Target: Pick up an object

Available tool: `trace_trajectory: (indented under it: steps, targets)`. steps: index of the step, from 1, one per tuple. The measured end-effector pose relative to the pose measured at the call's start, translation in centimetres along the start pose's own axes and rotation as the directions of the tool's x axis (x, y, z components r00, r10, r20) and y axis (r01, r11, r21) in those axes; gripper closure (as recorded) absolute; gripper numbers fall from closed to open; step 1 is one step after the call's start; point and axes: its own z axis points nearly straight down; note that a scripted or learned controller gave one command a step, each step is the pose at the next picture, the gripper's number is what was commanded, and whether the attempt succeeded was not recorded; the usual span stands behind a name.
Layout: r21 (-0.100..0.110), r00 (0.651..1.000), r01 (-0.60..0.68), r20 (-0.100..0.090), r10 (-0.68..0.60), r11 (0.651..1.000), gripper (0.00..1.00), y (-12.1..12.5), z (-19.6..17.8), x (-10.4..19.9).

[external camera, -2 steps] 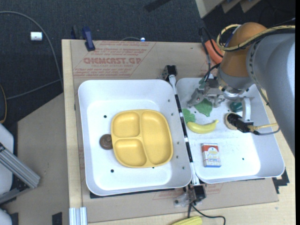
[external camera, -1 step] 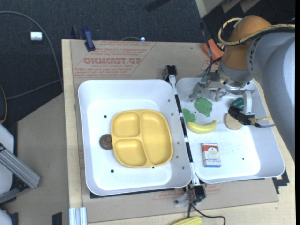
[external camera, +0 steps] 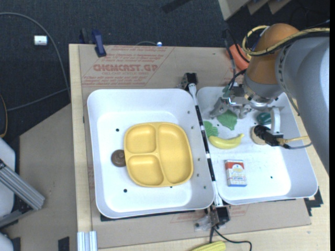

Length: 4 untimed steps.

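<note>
The right bin [external camera: 277, 187] holds a yellow banana [external camera: 226, 140], a green leafy toy [external camera: 228, 121], a red and white box [external camera: 236, 172], a teal item [external camera: 263, 117] and a tan round piece [external camera: 259, 135]. My gripper [external camera: 231, 111] hangs low over the bin's back left part, right above the green toy. Its fingers [external camera: 218, 109] stand apart and open, with the top of the toy just below the gap between them. I cannot tell whether they touch it. The banana lies a little in front of the gripper.
A yellow divided plate [external camera: 157, 153] sits in the left bin [external camera: 104, 114], with a brown disc [external camera: 118, 158] at its left edge. The ridge between the bins [external camera: 201, 135] runs just left of the gripper. The grey arm [external camera: 309, 77] covers the right bin's back right corner.
</note>
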Motion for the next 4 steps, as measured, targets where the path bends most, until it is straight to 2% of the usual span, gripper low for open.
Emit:
trace_trajectory:
  steps: [1, 2, 3, 4]
  targets:
    - [-0.002, 1.0, 0.0, 0.0, 0.0, 1.0, 1.0, 0.1, -1.0, 0.0]
    - [-0.002, 1.0, 0.0, 0.0, 0.0, 1.0, 0.0, 0.1, -1.0, 0.0]
    - [-0.004, 1.0, 0.001, 0.001, -0.001, 1.0, 0.0, 1.7, 0.0, 0.5]
    - [0.0, 1.0, 0.0, 0.0, 0.0, 1.0, 0.0, -0.6, 0.0, 0.3]
